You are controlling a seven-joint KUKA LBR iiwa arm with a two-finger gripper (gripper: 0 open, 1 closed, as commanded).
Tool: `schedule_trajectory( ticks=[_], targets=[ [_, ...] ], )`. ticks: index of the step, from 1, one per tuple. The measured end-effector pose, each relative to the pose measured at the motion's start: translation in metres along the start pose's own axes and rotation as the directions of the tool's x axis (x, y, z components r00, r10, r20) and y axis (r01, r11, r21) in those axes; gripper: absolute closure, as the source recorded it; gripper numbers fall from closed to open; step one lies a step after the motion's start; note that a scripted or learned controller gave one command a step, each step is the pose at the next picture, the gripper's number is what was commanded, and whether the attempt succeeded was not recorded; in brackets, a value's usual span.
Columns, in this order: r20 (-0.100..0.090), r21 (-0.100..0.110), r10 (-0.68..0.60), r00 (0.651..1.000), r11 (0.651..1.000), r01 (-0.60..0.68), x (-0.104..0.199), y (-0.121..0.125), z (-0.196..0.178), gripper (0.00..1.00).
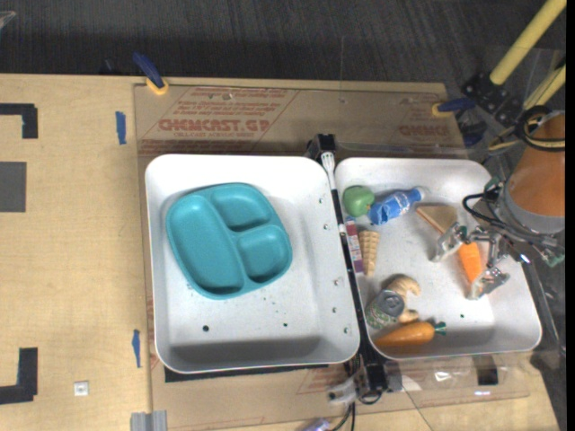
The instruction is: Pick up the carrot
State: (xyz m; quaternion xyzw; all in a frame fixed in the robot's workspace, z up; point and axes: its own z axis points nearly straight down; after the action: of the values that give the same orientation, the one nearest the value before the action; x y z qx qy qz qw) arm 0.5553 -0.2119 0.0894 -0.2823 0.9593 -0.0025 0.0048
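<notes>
Hand (469, 260) at 3 o'clock of right bin (521, 335), gripping small carrot (471, 262) between fingers. Grasp made; lift left.

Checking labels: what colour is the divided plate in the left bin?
Teal blue, plain: the divided plate, in the camera view.

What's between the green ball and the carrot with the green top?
In the camera view, an ice-cream cone, a tan shell-shaped toy and a round grey tin lie between the green ball and the leafy carrot.
</notes>
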Motion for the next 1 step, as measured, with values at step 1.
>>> schedule_trajectory(
  ticks=[1],
  targets=[
    [0.015,0.006,0.002,1.000,1.000,-0.002,-0.0065,-0.0009,-0.0136,1.00]
  ],
)
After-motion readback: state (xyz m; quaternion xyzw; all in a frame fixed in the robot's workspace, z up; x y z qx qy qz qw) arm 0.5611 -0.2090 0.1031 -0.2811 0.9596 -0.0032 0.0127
